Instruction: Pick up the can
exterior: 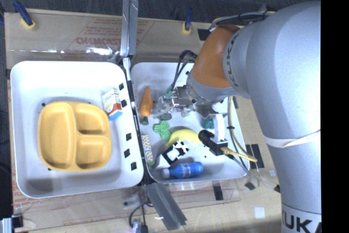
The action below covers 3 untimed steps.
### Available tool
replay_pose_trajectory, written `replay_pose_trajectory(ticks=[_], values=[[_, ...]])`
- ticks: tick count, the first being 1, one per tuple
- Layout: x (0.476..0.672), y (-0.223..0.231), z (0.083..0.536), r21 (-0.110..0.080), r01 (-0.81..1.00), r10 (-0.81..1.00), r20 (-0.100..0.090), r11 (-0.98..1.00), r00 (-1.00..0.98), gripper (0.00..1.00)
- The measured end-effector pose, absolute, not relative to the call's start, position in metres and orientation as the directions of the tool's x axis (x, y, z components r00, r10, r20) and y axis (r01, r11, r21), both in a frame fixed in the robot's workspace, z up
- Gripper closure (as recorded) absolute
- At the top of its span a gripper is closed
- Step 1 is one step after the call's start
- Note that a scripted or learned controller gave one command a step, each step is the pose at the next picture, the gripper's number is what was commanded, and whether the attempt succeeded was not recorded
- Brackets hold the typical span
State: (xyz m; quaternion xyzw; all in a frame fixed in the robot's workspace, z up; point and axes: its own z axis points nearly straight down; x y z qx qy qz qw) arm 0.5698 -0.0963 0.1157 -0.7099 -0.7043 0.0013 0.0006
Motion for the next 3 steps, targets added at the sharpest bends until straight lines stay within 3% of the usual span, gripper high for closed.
replay_pose_trajectory(ticks=[1, 2, 3], values=[[0.57, -0.096, 0.126, -0.002, 1.0, 1.0, -0.002, -0.004, 0.004, 1.0], [0.57, -0.096, 0.126, -0.002, 1.0, 1.0, -0.002, -0.004, 0.004, 0.0], [0.63, -0.094, 0.098, 0.0, 0.998, 0.998, -0.002, -0.056, 0.056, 0.0]])
